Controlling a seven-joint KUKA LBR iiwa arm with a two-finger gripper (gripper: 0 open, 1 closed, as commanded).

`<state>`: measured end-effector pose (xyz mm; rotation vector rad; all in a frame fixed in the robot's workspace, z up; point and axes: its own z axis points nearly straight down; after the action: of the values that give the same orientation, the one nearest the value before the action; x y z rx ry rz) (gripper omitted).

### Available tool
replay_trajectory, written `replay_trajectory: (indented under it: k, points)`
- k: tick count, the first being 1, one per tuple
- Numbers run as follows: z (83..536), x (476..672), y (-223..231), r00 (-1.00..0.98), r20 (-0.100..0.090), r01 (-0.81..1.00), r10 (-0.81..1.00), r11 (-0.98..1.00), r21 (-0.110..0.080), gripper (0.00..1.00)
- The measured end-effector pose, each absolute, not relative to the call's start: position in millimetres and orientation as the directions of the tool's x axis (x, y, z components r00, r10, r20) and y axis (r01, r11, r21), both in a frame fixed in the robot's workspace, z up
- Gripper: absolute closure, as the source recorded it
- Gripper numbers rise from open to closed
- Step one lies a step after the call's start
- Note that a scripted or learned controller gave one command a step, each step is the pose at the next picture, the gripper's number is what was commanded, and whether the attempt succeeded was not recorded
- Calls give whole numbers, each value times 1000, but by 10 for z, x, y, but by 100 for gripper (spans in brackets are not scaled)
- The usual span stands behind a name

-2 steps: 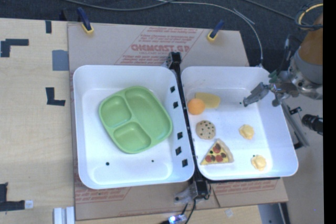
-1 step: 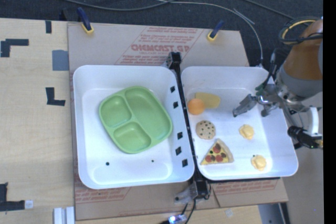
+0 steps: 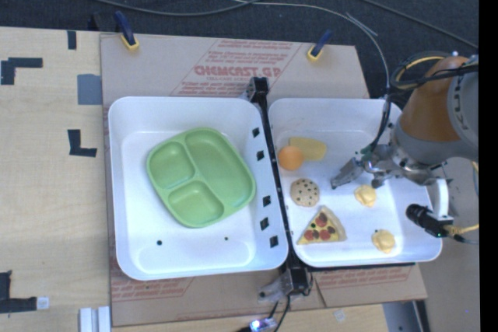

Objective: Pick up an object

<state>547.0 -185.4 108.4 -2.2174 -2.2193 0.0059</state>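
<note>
The left bin point(image 3: 124, 190) holds a green divided plate point(image 3: 201, 176). The right bin point(image 3: 342, 111) holds an orange point(image 3: 290, 158), a cookie point(image 3: 304, 191), a pizza slice point(image 3: 321, 227) and yellow pieces point(image 3: 366, 195). The tool point(image 3: 350, 175) hangs above them, spread and holding nothing.

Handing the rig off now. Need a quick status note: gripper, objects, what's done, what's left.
Gripper: low in the right bin, nothing visibly held.
Right bin: orange ball, yellow piece, cookie, pizza slice, small yellow item beside the gripper, another near the front corner.
Left bin: green divided plate.
Done: arm reached in. Left: grasp and lift an object.
</note>
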Motion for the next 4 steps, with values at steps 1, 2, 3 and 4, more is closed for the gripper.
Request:
replay_trajectory:
  k: [1,2,3,4]
  points:
    - [859,5491,-1858,-2,-5,1000,1000,2,6,0]
    - [969,5492,-1861,-1,-5,1000,1000,1,7,100]
    - [1407,5476,-1801,-1,0,1000,1000,1,2,100]
    - [2041,5509,-1796,-2,-2,1000,1000,2,5,100]
